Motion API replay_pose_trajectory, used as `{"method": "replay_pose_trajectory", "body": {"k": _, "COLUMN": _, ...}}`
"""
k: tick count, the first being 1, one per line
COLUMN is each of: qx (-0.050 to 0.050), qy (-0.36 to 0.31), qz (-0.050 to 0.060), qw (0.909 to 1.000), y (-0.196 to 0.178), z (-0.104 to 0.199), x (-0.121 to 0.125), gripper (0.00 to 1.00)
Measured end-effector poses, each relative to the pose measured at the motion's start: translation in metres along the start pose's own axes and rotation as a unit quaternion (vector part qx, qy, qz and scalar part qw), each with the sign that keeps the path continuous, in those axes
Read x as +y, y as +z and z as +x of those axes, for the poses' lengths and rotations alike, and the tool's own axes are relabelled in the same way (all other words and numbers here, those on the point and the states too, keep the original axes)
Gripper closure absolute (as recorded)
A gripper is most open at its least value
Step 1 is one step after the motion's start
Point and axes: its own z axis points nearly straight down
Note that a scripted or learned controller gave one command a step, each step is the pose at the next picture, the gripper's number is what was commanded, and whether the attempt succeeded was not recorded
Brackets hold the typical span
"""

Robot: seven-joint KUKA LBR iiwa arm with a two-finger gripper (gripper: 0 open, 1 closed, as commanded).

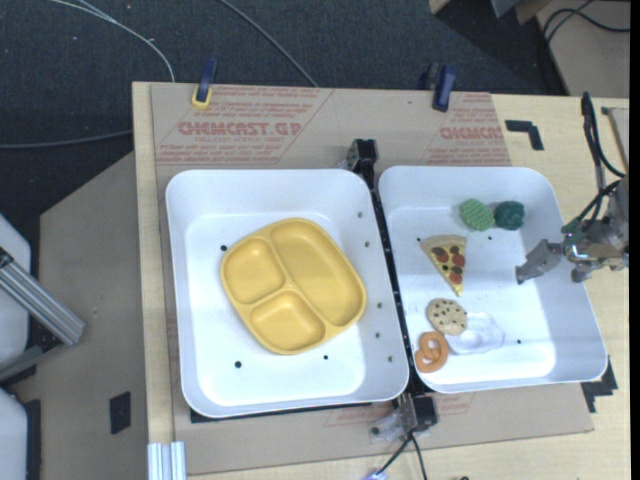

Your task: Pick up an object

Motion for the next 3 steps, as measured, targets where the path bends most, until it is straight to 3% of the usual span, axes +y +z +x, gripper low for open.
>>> {"method": "replay_pose_trajectory", "body": {"k": 1, "qx": -0.002, "qy": -0.002, "qz": -0.007, "qw": 1.0, "y": -0.007, "z": 0.001, "x": 0.003, "gripper": 0.0}}
{"method": "replay_pose_trajectory", "body": {"k": 3, "qx": -0.001, "qy": -0.002, "qz": -0.005, "qw": 1.0, "y": 0.105, "z": -0.009, "x": 0.001, "gripper": 0.0}}
